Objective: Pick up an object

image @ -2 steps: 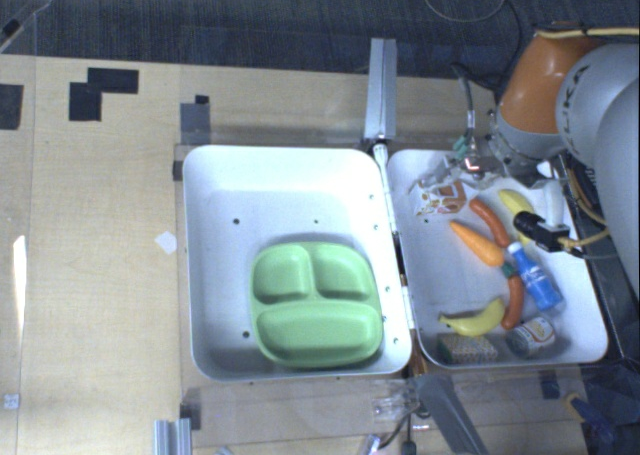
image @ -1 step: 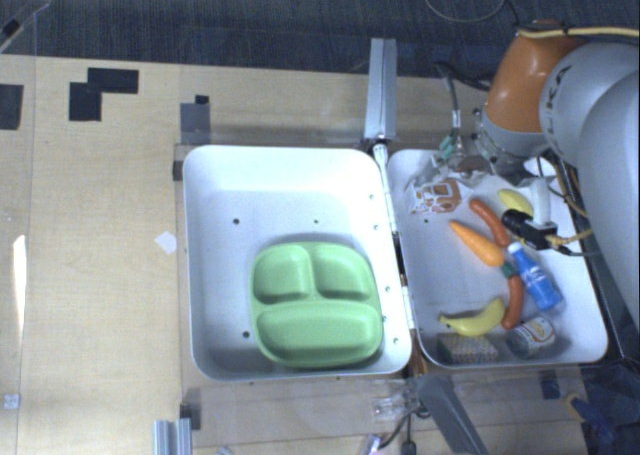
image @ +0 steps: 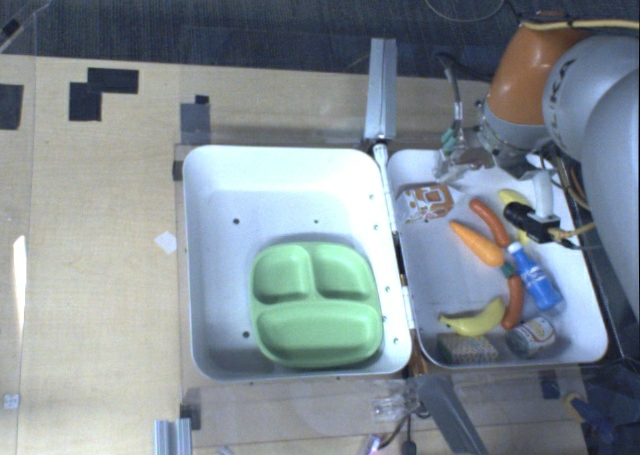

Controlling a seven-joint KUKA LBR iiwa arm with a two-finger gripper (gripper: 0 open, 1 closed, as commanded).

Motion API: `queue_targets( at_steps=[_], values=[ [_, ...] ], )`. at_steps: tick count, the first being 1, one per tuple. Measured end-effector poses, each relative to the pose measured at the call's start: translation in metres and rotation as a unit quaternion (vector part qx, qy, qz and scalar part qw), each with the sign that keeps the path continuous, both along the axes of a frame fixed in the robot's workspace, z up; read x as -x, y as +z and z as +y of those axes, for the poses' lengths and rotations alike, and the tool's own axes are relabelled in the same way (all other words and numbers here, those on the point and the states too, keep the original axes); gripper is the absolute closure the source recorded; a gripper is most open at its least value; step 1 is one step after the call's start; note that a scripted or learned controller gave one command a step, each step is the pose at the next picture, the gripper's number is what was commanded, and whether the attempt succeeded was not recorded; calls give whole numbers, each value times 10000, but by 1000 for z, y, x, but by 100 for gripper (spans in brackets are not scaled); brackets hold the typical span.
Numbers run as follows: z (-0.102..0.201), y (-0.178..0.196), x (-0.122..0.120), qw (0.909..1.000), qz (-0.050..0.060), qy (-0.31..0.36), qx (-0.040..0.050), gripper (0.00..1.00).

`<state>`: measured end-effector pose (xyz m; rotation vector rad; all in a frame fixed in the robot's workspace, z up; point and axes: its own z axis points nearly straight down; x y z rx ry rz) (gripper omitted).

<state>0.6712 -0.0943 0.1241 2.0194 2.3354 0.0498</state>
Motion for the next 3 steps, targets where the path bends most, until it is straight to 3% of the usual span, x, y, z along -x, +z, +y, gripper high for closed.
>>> queue_targets(
  at_steps=[1,2,3],
  values=[
    [0,0,0,10000,4,1,-1,0],
    [2,-34,57,9990,233,369,-40,0],
    [3,-24,56,9990,229,377,-44,100]
  ],
)
